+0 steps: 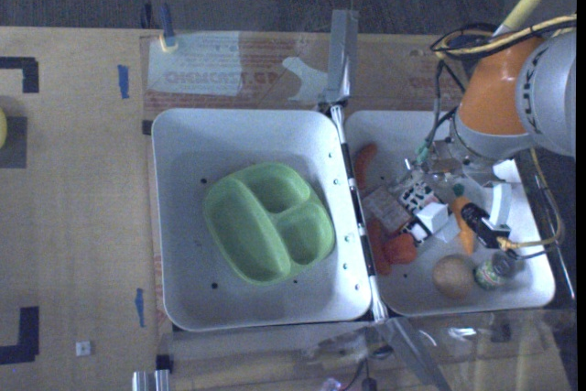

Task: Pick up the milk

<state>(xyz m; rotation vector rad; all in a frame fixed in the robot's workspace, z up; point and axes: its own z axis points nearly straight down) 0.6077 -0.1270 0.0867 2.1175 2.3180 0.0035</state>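
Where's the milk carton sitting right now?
The milk carton lies in the right bin, near its middle, just under the pincer, with a red tomato-like item below it.

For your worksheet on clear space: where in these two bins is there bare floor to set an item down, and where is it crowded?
The left bin has bare floor all round the green divided plate, widest along its top edge and left wall. The right bin is crowded: a hot dog, a carton, a tomato, a potato and the gripper fill it; only its top-left corner looks open.
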